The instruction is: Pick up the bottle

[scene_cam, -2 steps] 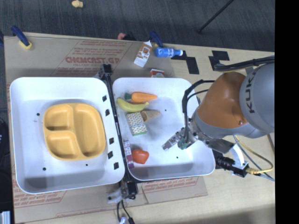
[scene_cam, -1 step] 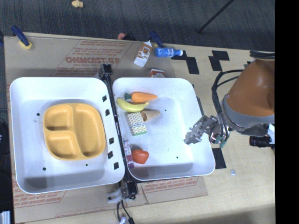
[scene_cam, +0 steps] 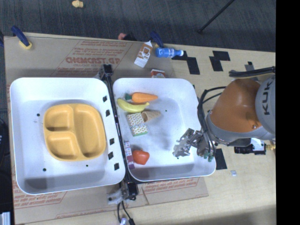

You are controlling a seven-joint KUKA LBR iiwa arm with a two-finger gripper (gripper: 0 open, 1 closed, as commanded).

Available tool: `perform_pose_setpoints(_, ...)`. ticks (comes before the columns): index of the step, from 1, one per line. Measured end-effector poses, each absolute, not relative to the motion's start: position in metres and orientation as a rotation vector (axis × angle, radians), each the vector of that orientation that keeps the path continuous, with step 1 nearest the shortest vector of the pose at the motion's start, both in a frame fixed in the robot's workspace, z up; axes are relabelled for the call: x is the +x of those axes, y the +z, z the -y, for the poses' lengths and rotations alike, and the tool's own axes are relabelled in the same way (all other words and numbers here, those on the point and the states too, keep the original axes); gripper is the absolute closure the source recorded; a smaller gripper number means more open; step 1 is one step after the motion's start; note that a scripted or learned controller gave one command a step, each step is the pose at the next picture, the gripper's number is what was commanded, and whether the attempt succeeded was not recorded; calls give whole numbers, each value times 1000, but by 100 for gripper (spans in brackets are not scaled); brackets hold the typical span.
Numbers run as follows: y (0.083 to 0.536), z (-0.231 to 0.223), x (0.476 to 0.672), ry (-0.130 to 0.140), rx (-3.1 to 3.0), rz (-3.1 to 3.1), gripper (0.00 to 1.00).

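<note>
Beyond the far rim of the right bin [scene_cam: 199, 107], out on the bench [scene_cam: 234, 191] and not in either bin, lies the bottle [scene_cam: 168, 53]: small, blue, on its side, its pale cap end pointing toward the right. Just left of it sits a small white and brown carton [scene_cam: 143, 55], tilted, and a little nearer the bin's far edge rests another small package with red on it [scene_cam: 157, 73]. A blue clamp [scene_cam: 155, 38] sits just behind the bottle at the bench's far edge.

Inside the right bin, toward its far-left corner, an orange carrot [scene_cam: 144, 97] lies above a yellow banana [scene_cam: 132, 107], the two nearly touching. Below them sit a patterned, greenish box [scene_cam: 137, 124] and a brownish wedge-shaped piece [scene_cam: 151, 115] side by side. A red, tomato-like item [scene_cam: 140, 157] sits by the near-left corner, against the left wall.

The gripper [scene_cam: 181, 149] hangs low over the near-right part of the right bin, well apart from the bottle, with the grey arm and its orange band [scene_cam: 236, 108] over the bin's right edge. Its metal fingers [scene_cam: 186, 137] are a blurred tangle from this angle, so whether they are apart or together cannot be made out; nothing is seen between them.

The left bin [scene_cam: 18, 125] holds a yellow divided plate [scene_cam: 74, 131] near its centre. Another blue and yellow clamp [scene_cam: 20, 37] sits at the bench's far-left corner.
</note>
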State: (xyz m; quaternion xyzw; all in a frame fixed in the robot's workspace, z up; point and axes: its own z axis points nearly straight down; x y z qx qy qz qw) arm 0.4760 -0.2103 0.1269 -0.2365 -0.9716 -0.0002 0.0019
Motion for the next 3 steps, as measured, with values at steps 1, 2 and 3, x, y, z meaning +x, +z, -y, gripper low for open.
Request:
perform_pose_setpoints(1,127,210,477,0,-399,3114,100)
perform_pose_setpoints(2,150,211,477,0,660,3071,100)
perform_pose_setpoints(3,182,211,490,0,1141,2927,100)
